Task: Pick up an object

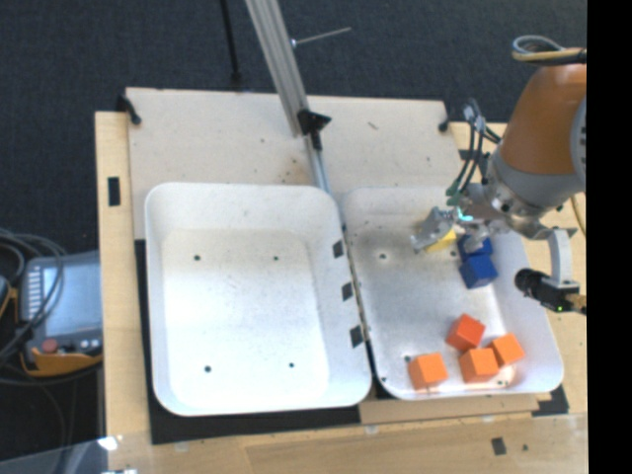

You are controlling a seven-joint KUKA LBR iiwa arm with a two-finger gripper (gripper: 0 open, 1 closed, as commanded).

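- The arm (pixel 541 136) is seen reaching in from the right, over the upper part of the right bin (pixel 395 294).
- The gripper (pixel 441 231) is positioned low over that bin's upper middle; its grey fingers point left.
- Whether the fingers are spread or closed cannot be told; nothing is seen between them.
- A small yellow piece (pixel 449 234) is visible just beside the gripper.
- A blue block (pixel 477 263) is located just below and to the right of the gripper, close to the wrist.
- Four orange blocks are grouped in the bin's lower right corner: one (pixel 428 370) at the left, one (pixel 466 332) above, one (pixel 480 363) in the middle, one (pixel 508 349) at the right.
- The left bin (pixel 247 294) lies beside the right one.
- A slanted metal rail (pixel 281 62) is noted above the bins.
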